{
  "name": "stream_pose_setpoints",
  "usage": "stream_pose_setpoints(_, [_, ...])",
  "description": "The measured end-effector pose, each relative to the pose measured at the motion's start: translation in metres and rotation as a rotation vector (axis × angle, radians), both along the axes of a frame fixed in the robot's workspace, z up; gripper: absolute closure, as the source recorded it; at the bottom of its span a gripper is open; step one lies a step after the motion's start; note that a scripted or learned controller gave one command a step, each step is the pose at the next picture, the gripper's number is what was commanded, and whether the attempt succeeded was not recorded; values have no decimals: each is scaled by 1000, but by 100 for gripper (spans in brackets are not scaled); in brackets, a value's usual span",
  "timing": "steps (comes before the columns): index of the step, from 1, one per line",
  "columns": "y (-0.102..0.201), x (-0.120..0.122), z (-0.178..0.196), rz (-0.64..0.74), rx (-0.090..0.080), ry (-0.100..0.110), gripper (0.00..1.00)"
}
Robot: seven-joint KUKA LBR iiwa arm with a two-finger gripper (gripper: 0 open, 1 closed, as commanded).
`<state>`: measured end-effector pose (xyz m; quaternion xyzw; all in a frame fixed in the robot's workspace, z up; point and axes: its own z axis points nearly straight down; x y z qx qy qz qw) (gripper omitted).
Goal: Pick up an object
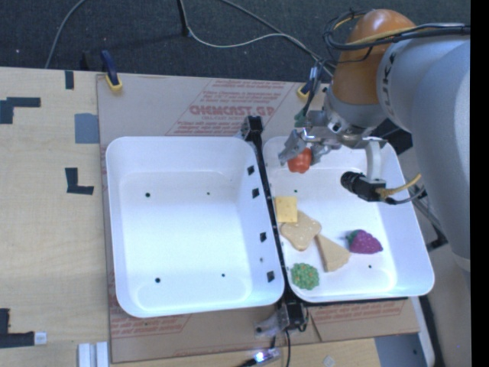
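My gripper (303, 154) hangs over the far left corner of the right bin (397, 281), close to the divider between the bins. A small red-orange object (300, 162) sits between its grey fingers (289, 151), and the gripper is shut on it. Lower in the same bin lie a yellow cheese square (286, 209), a tan bread slice (300, 230), a pale wedge (331, 252), a purple grape bunch (364, 241) and a green broccoli piece (305, 275).
The left bin (130, 205) stands beside the right one on a cardboard sheet (221, 109). A black fitting with a yellow cable (365, 185) hangs from the arm over the right bin's far side. A cable (183, 29) runs across the dark floor behind.
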<state>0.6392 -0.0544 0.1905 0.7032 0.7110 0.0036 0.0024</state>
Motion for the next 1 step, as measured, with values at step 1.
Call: stream_pose_setpoints(1, [81, 19, 21, -1, 2, 6, 100])
